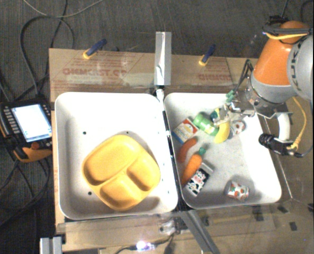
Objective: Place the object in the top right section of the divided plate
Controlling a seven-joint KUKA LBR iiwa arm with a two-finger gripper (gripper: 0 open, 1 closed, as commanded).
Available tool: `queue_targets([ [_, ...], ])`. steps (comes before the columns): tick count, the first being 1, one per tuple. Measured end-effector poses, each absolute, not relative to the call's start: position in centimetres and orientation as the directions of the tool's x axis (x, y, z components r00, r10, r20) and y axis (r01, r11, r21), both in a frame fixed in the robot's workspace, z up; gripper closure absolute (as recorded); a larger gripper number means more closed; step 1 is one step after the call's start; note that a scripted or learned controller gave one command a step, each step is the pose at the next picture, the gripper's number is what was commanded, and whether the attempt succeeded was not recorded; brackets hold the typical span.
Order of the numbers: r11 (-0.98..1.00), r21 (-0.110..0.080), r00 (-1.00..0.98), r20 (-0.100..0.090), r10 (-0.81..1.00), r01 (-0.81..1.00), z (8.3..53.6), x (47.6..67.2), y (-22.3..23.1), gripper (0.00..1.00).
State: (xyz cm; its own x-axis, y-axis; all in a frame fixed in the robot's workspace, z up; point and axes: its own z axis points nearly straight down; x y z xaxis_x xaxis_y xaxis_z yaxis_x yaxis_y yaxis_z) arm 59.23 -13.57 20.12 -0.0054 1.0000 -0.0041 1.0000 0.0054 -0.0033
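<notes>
In right bin (262,189), tool (228,112) beside banana (222,133) (carrot (193,165) nearby)

The yellow divided plate (122,172) sits tilted in the left bin (66,142), three sections showing, all bare. Over in the right bin (262,179), a yellow banana (222,132) lies by the far wall, just beside a green object (203,121).

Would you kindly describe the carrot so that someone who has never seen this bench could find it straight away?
Look at the right-hand white bin, the one holding the small items rather than the yellow divided plate. Near that bin's left wall, about halfway down, lies the carrot. It is orange with a green tip, which separates it from the plain reddish sausage just beside it.
</notes>
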Motion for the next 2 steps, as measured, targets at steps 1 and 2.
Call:
queue_targets([
  [1,0.124,-0.004,-0.124,0.001,0.992,0.992,15.0,54.7,-12.4,1.00],
  [2,0.108,-0.002,-0.108,-0.003,0.994,0.994,28.4,53.7,-13.8,1.00],
])
